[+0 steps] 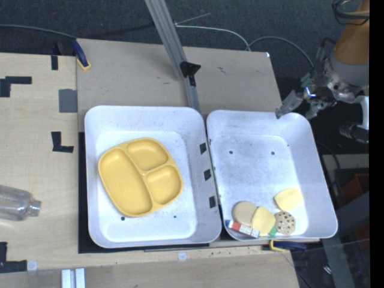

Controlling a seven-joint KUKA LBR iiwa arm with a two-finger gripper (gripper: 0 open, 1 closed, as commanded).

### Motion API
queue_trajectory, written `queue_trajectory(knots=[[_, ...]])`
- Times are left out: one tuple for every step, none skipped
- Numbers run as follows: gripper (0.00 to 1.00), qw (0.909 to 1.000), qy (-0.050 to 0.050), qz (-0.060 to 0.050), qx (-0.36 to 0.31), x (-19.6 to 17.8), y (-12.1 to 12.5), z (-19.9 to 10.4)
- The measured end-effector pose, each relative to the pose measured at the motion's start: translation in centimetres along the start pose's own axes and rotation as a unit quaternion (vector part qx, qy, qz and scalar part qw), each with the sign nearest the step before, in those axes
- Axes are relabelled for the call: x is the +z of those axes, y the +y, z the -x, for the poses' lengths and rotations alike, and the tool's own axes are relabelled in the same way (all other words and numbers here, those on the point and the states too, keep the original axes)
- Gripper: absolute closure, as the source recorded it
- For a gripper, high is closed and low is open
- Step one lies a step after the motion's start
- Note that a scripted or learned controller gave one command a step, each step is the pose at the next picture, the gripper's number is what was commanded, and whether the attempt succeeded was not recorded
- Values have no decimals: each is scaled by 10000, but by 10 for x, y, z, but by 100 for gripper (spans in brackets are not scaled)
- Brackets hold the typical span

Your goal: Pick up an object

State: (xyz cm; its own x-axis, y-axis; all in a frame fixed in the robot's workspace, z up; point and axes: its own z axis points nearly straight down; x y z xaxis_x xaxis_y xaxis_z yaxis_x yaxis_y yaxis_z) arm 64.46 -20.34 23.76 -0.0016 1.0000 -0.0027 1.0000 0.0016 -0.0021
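My gripper [298, 108] hangs over the far right corner of the right bin [258, 143], open with nothing between its fingers. Small objects lie clustered in that bin's near right corner: a pale yellow piece [288, 198], a tan round piece [243, 210], a yellow piece [263, 219], a speckled cookie [285, 222] and a red and white stick [243, 227]. The gripper is far from them, at the opposite end of the bin. A yellow divided plate [140, 176] lies in the left bin [102, 119].
A slanted metal pole [171, 38] crosses the bench behind the bins. A clear plastic bottle [15, 203] lies at the left edge. Black clips [207, 174] sit along the seam between the bins. Cables run across the dark floor at the back.
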Motion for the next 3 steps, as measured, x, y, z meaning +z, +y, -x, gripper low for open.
queue_trajectory(knots=[[0,10000,25,-43,-3,121,-30,-57],[100,10000,24,0,-2,106,-27,-57],[100,10000,1,49,2,12,-17,-34]])
